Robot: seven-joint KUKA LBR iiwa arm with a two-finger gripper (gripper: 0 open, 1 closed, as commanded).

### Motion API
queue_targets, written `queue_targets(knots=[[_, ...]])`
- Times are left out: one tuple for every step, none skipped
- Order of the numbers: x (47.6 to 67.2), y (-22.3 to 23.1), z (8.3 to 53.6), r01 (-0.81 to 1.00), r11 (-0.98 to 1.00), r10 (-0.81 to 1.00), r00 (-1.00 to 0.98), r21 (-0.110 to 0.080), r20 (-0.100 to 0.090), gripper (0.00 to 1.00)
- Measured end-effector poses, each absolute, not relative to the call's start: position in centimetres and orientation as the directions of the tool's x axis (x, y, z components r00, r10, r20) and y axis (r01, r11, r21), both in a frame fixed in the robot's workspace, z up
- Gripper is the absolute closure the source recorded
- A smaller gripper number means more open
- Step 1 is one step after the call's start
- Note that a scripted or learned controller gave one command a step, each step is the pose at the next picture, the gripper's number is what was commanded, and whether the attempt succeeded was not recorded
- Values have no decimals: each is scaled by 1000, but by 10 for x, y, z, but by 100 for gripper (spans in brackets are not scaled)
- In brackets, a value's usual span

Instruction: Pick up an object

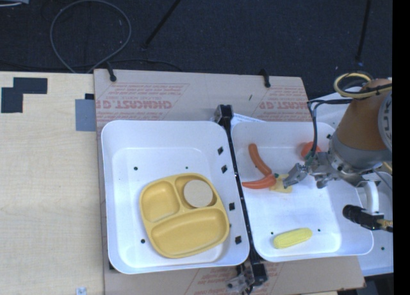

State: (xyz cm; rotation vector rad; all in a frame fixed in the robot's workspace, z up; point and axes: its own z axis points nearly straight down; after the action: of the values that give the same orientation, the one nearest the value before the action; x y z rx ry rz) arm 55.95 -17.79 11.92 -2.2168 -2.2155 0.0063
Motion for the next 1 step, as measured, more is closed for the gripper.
queue_targets(knots=[[561,-176,90,1000,0,1000,0,-1,5,0]])
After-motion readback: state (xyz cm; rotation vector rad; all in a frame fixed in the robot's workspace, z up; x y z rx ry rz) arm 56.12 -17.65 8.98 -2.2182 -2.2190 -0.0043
